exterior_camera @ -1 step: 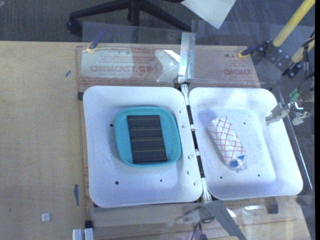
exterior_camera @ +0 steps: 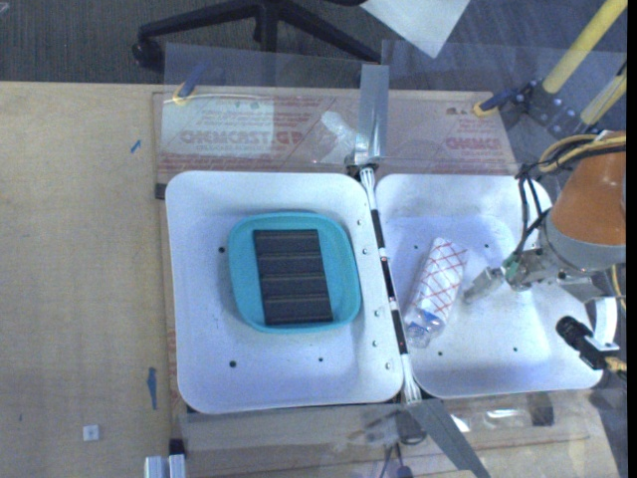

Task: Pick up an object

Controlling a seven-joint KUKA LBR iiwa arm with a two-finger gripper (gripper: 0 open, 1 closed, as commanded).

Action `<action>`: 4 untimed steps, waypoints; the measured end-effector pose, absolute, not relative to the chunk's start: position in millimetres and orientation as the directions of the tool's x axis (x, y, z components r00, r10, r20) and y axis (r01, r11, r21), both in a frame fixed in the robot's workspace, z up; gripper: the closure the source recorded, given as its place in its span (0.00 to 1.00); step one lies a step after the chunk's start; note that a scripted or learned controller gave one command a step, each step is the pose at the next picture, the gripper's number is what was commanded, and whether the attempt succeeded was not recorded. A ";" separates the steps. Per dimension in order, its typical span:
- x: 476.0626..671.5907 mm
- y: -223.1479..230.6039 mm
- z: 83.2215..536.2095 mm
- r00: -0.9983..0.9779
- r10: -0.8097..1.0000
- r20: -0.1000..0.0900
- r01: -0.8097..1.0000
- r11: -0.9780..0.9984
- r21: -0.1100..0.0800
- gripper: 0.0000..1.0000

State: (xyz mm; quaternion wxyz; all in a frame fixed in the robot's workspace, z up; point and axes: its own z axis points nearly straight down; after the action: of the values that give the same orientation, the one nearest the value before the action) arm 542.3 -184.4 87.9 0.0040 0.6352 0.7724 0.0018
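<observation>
The hand (exterior_camera: 485,283) hovers just right of the crinkly red-checked clear wrapper (exterior_camera: 436,279), its grip unreadable; the slippery film could slide away.

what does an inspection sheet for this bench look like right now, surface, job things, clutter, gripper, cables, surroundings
surface: wooden bench bearing the left bin and the right bin, side by side.
job's things: teal tray with a dark ribbed insert in the left bin; red-checked packet lying tilted in the right bin.
clutter: clear crumpled plastic at the packet's lower end.
gripper: gripper low over the right bin, just right of the packet, nothing seen between its fingers.
cables: black cables looping beside the orange band.
surroundings: office chair base and dark floor beyond the bench.
</observation>
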 end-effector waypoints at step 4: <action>486.4 -102.2 89.2 -0.506 0.862 -0.011 0.862 0.506 0.014 0.00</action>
State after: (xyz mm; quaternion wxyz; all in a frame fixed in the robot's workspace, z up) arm 486.4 -102.2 89.2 0.0083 0.4969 0.8678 0.0032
